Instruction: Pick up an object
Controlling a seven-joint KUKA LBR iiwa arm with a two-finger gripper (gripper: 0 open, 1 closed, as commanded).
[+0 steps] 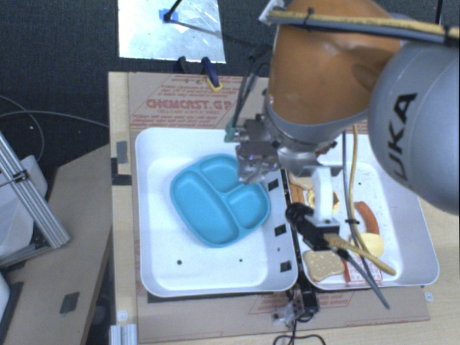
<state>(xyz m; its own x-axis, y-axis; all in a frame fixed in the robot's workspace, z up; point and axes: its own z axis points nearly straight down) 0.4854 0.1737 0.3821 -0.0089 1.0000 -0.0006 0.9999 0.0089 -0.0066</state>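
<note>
While my two-finger gripper (253,165) hangs over the blue three-compartment plastic plate's (215,203) upper right rim, I cannot tell its state. Behind the plate, brown cardboard (180,99) reads "CHEMCAST". Right of it lie toast (323,264) and sausage (368,218).

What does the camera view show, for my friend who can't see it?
A big grey and orange robot arm reaches over two white bins, its gripper at the top edge of a blue plate in the left bin. The right bin holds toy food, including toast.
</note>
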